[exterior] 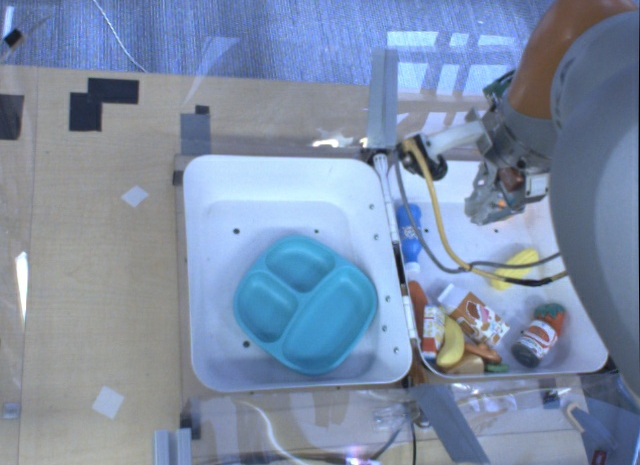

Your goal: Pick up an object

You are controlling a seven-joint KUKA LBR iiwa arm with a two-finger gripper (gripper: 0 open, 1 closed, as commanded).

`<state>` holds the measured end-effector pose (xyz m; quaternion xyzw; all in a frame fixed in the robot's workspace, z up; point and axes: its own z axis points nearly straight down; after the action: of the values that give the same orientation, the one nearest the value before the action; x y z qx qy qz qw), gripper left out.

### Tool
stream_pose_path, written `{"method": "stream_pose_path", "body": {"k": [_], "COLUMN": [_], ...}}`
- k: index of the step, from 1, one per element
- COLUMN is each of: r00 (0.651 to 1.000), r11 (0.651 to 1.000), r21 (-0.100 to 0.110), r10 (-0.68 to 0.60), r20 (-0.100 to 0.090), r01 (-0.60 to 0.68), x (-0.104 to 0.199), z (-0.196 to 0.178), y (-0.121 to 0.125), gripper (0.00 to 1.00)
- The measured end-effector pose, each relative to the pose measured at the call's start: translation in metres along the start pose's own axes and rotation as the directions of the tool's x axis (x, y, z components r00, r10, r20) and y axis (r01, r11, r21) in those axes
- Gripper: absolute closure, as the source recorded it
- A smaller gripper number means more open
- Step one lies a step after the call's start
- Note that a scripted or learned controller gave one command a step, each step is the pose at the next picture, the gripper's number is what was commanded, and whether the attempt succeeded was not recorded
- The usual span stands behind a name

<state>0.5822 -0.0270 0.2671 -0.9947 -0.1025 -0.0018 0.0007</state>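
Observation:
My gripper (494, 196) hangs over the upper part of the right bin (590, 361), above bare white floor. Toys lie below it in the bin's lower half: a yellow piece (523, 258), a small ketchup bottle (540, 337), an orange-brown carton (480, 319), a banana (452, 345) and a red-and-white bottle (432, 327). A blue bottle (407, 223) lies along the bin's left wall, to the left of the gripper. I see nothing held in the gripper.
The left bin (215, 253) holds a blue divided plate (305, 303). A yellow cable (440, 233) loops from the wrist down across the right bin. The grey arm covers the bin's right side.

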Motion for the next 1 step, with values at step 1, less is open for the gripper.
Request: {"method": "stream_pose_path", "body": {"k": [1], "r00": [1.0], "r11": [1.0], "r21": [0.0], "r10": [-0.011], "r20": [-0.001], "r01": [0.011], "x": [0.0057], "z": [-0.098], "y": [-0.0143], "gripper": [1.0]}}
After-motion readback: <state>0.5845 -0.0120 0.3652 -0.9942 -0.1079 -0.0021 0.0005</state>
